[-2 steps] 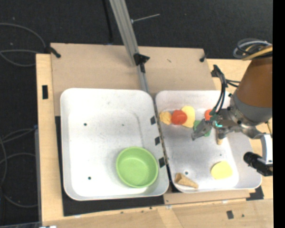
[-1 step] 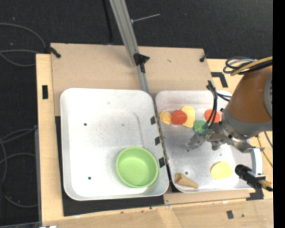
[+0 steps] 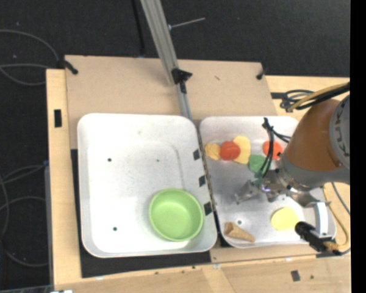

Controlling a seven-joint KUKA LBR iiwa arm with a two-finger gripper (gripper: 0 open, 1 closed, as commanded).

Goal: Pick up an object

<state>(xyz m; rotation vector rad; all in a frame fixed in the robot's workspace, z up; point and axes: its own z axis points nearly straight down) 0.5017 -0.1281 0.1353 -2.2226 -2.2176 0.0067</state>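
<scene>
The gripper (image 3: 247, 192) is hanging low over the floor of the right bin (image 3: 222, 221), and whether it is spread or pressed together cannot be told. Nearest is a green piece (image 3: 257, 162), probably light, hard and slippery, best pinched across its middle. A red piece (image 3: 230, 151) and a yellow piece (image 3: 242, 144) are crowding it, while a green bowl (image 3: 175, 215) is sitting in the left bin (image 3: 110, 139).
</scene>
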